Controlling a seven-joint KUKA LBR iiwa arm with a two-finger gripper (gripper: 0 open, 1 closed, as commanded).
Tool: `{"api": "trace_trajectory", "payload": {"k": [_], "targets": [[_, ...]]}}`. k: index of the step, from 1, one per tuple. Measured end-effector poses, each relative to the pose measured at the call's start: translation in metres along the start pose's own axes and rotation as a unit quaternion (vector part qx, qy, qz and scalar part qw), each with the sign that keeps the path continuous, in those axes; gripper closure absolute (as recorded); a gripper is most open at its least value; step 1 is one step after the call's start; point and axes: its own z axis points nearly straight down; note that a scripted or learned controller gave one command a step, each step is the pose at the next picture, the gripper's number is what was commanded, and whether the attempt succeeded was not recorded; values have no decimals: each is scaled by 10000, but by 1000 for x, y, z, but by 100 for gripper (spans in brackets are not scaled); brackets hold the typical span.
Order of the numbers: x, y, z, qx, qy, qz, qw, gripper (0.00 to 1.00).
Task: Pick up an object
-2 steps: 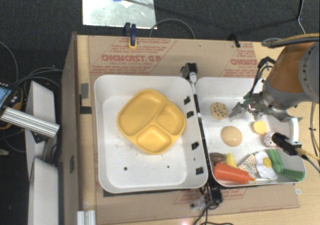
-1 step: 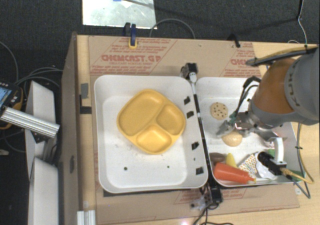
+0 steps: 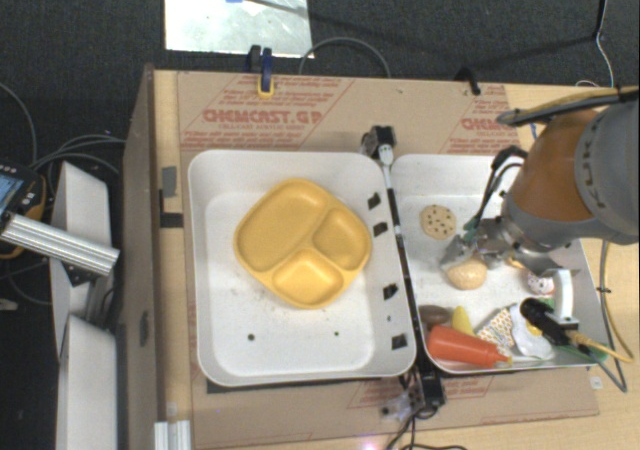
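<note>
We're targeting the tan roll-shaped lump, which is sitting near the middle of the right bin, apart from its neighbours

The jaws are hanging right over its upper edge, touching it or just short of it; the view isn't settling which. We're not able to tell whether the jaws are spread or pressed together, and nothing is showing between them, so we're not calling it held

We're reading this as the reach-and-grasp step, lift not yet done. Next move is calling for the jaws to be centred over the lump rather than its rim, then a close and a straight lift; the rounded shape is likely going to slip out sideways if caught off-centre

The cookie is lying just up-left of the jaws, near enough to get nudged. The carrot, a yellow piece and a white wrapper are crowding the near edge of the bin, well clear of the lump

The arm is coming in from the right. The left bin is carrying a yellow divided plate, and we're leaving that alone; both bins are sitting on the desk
</note>
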Motion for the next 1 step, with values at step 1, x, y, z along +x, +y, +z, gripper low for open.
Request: {"api": "trace_trajectory", "payload": {"k": [1], "targets": [[56,39,-108,-62,5,-35,10000,100]]}}
